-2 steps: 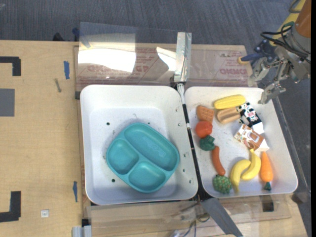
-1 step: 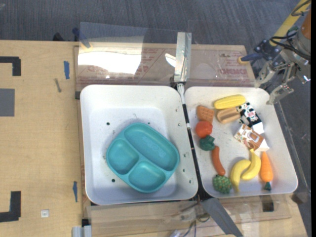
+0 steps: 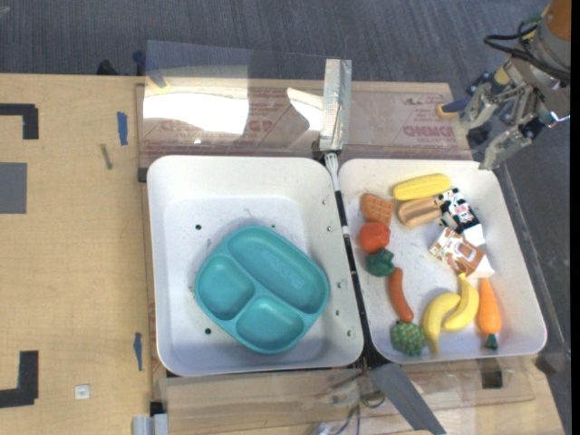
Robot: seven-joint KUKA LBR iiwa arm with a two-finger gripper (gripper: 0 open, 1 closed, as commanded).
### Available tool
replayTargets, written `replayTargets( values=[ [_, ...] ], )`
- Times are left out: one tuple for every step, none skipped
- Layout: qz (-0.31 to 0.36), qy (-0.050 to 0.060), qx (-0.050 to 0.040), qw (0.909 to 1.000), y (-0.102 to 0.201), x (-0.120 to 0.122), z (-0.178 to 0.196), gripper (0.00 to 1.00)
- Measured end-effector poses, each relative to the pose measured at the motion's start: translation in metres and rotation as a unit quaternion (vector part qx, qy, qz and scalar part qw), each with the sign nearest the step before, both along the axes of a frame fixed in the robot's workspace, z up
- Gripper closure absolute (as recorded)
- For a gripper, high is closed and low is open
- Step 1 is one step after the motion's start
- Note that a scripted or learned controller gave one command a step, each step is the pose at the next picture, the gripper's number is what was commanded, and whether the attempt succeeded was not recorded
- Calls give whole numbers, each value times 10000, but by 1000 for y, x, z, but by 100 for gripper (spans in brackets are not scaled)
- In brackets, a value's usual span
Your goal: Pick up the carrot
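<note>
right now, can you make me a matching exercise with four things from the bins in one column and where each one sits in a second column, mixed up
Things:
1. carrot
2. teal divided plate
3. corn cob
4. broccoli

Places:
A. alone in the left bin
B. far end of the right bin, just above the hot dog
C. near right corner of the right bin, beside the bananas
D. near edge of the right bin, below the sausage

Pairs: 1-C, 2-A, 3-B, 4-D
</note>
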State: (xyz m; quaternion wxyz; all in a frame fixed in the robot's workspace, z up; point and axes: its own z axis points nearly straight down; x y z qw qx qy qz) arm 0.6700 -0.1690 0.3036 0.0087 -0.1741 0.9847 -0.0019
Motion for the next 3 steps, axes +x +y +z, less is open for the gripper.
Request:
replayTargets(
  values=[
    [1132,74,3,9935,-27,-3,-56,100],
    [1124,-4,-8,9937,-26,1,-40,100],
    [2155,71,-12,9765,-55,-54,-90,100]
  ],
)
